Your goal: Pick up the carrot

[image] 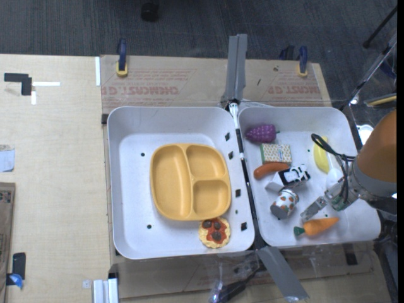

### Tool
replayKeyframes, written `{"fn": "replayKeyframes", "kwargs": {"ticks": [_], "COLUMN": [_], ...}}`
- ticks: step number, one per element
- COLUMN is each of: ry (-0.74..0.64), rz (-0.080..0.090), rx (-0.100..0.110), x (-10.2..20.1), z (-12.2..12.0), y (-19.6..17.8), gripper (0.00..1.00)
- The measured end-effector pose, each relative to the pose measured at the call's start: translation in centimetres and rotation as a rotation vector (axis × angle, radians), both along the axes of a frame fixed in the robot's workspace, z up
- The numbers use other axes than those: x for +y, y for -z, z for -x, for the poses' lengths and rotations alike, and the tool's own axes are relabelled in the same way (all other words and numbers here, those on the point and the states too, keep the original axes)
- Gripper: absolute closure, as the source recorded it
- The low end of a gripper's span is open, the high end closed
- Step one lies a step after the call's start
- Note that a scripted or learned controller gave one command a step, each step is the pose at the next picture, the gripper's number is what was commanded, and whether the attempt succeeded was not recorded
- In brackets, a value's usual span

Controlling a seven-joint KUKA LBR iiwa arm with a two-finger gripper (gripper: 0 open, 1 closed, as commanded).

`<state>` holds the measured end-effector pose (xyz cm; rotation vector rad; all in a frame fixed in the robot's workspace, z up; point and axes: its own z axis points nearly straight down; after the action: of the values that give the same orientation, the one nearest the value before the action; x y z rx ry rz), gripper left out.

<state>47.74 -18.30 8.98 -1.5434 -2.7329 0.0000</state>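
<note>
The carrot [319, 226], orange with a green stub at its left end, lies near the front edge of the right bin [353, 232]. My gripper [320, 205] hangs just above and behind it, its grey fingers pointing down-left toward the carrot's middle. The arm's orange band [382, 153] rises at the right edge. Nothing shows between the fingers.
The right bin also holds purple grapes [261, 132], a patterned packet [276, 153], a sausage [271, 168], a black-and-white toy [294, 176], a grey-and-orange toy [284, 203] and a banana [322, 158]. The left bin [126, 188] holds a yellow divided plate [189, 182] and a small pizza [214, 232].
</note>
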Motion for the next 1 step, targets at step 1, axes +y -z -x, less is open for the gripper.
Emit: {"fn": "replayKeyframes", "kwargs": {"ticks": [1], "ry": [-0.002], "rz": [0.000], "rx": [0.000], "x": [0.72], "z": [0.00], "y": [0.02], "gripper": [0.00]}}
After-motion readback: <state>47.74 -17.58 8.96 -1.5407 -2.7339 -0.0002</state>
